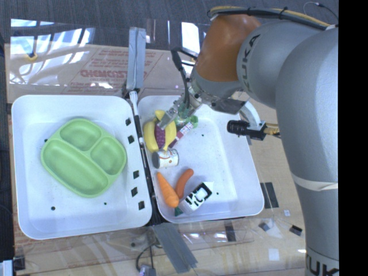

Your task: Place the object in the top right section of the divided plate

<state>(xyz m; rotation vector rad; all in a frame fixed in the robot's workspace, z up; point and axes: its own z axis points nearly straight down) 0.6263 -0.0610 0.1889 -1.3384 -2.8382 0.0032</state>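
Camera view: the tool [172, 118] dips into the right bin's [241, 171] toys, grip state impossible to tell.

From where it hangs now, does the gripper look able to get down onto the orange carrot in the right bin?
Probably yes. The carrot lies uncovered near the right bin's front, with nothing on top. The gripper sits over the toy pile further back.

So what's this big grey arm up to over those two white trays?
The arm's gripper is reaching down into the right bin, among a pile of toy food: a banana, a purple piece, a small can and a carrot. The green divided plate waits in the left bin with nothing on it yet.
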